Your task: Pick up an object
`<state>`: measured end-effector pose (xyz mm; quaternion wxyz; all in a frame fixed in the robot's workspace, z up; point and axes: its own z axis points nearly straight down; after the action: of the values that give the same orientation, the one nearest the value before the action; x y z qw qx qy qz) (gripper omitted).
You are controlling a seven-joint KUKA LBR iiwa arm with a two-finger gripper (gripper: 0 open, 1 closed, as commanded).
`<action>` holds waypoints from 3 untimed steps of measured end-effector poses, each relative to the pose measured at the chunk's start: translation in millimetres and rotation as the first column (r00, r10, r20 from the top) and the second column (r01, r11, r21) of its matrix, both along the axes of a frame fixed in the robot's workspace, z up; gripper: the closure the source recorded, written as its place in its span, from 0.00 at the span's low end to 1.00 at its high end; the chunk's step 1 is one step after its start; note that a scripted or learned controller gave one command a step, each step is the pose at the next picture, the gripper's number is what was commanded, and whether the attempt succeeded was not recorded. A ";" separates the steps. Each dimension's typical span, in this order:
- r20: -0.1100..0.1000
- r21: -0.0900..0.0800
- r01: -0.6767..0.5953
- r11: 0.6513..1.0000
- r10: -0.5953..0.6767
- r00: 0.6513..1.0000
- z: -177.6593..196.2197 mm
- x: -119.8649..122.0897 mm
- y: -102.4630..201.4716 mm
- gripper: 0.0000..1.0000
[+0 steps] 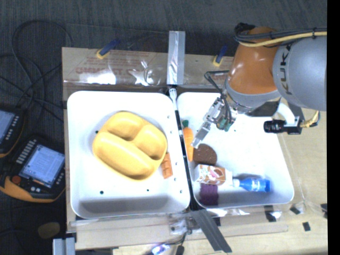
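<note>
A single fixed camera looks down on the bench (313, 158) from above, at a slant rather than straight down. It is far enough off to take in both white bins whole, the left bin (79, 142) and the right bin (276, 158) side by side across the middle, plus dark floor (106, 9) along the far side and at left. The arm (276, 68) enters from the right, cut off by the picture's edge.
</note>
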<state>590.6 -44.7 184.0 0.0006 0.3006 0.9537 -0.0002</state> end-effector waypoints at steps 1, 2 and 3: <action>-0.001 0.001 0.157 0.988 -0.157 0.988 -56.6 -37.1 -68.0 0.00; 0.011 0.004 0.322 0.947 -0.322 0.947 -94.3 -53.7 -52.0 0.00; 0.006 0.006 0.529 0.848 -0.529 0.848 -95.0 -31.9 -66.8 0.00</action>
<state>558.6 -111.6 89.1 0.0037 0.5516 0.8341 0.0029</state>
